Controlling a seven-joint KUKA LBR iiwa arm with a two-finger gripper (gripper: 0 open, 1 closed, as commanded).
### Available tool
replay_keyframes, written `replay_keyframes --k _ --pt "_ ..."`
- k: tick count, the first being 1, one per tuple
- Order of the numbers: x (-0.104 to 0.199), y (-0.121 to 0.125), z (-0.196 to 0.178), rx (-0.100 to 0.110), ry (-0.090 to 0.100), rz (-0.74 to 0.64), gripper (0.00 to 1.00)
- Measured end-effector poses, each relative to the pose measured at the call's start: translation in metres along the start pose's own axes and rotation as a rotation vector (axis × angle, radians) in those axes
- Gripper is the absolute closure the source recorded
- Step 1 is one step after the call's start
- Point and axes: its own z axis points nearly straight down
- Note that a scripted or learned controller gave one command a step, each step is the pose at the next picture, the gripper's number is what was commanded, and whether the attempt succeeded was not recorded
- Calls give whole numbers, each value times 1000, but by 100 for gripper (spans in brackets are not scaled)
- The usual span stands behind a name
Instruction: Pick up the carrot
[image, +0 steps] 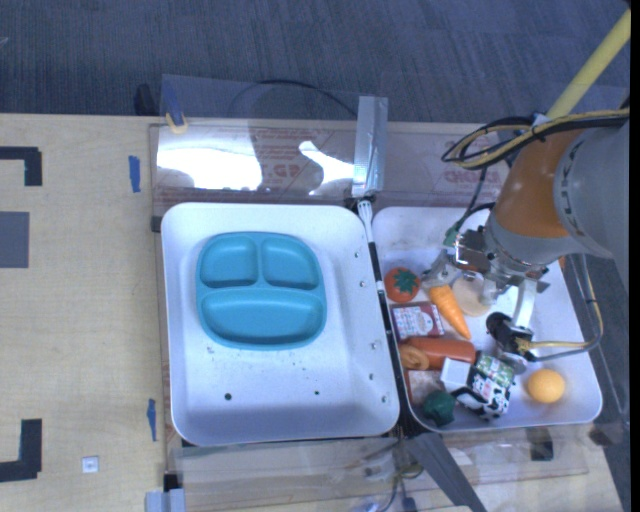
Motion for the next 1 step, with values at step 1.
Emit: replay_keyframes --k 1 --pt "-1 2 -11 -5 -1 3 100"
